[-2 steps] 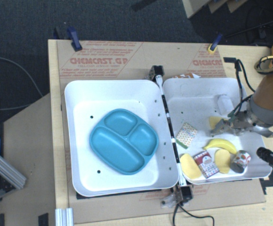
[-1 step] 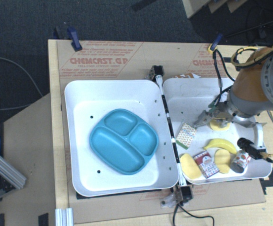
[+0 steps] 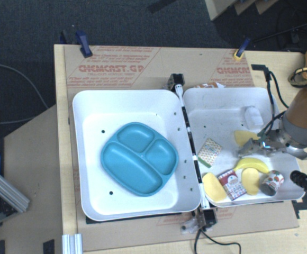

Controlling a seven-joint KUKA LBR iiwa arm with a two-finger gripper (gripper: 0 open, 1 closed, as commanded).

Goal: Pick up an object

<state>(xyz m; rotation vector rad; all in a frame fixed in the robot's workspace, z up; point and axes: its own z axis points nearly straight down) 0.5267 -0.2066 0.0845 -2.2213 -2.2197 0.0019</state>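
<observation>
Over the right bin [image 3: 222, 97], the end effector [image 3: 251, 150] hovers by a banana [image 3: 252, 165].

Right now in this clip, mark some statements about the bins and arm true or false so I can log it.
1. The blue divided plate lies in the left bin. True.
2. The plate shares its bin with a banana. False: the banana is in the right bin.
3. The gripper is over the right bin. True.
4. The arm reaches in from the left side of the view. False: it enters from the right.
5. A small patterned square packet lies in the right bin near the divider between bins. True.
</observation>
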